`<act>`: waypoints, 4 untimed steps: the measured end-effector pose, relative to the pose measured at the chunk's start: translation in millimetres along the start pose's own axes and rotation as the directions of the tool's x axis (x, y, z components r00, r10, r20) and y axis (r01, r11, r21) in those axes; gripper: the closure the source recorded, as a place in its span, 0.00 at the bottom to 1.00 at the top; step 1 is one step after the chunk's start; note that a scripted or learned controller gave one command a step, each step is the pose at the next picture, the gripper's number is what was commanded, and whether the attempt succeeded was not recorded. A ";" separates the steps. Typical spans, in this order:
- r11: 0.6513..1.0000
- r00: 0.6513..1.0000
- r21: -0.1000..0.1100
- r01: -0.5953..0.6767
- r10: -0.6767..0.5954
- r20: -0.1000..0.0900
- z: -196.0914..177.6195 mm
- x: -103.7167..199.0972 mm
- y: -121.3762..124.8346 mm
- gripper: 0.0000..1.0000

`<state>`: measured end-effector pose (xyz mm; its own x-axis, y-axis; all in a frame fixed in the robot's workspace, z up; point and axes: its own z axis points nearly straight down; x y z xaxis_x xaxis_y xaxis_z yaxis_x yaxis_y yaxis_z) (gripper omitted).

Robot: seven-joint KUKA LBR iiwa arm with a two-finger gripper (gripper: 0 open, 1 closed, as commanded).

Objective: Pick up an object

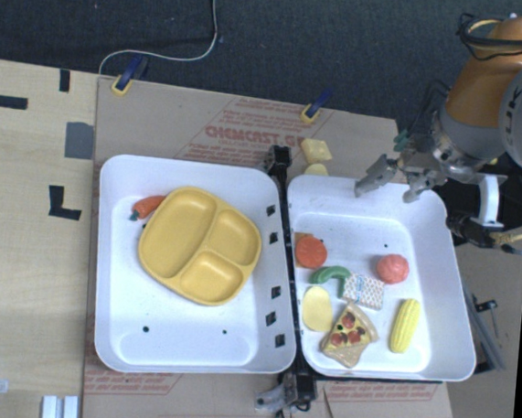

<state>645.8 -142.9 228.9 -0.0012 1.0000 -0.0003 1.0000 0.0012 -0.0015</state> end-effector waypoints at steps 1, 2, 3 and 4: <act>1.000 1.000 0.012 -0.009 0.009 -0.001 115.6 -76.2 -66.2 0.00; 1.000 1.000 -0.005 -0.001 0.001 0.004 144.6 -60.4 -80.2 0.00; 1.000 1.000 -0.006 0.000 0.000 0.003 131.8 -61.0 -78.8 1.00; 1.000 1.000 -0.006 0.005 -0.005 -0.001 74.4 -11.8 -65.5 1.00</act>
<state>580.2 -154.8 154.6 -0.0063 1.0000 0.0010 1.0000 0.0063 0.0047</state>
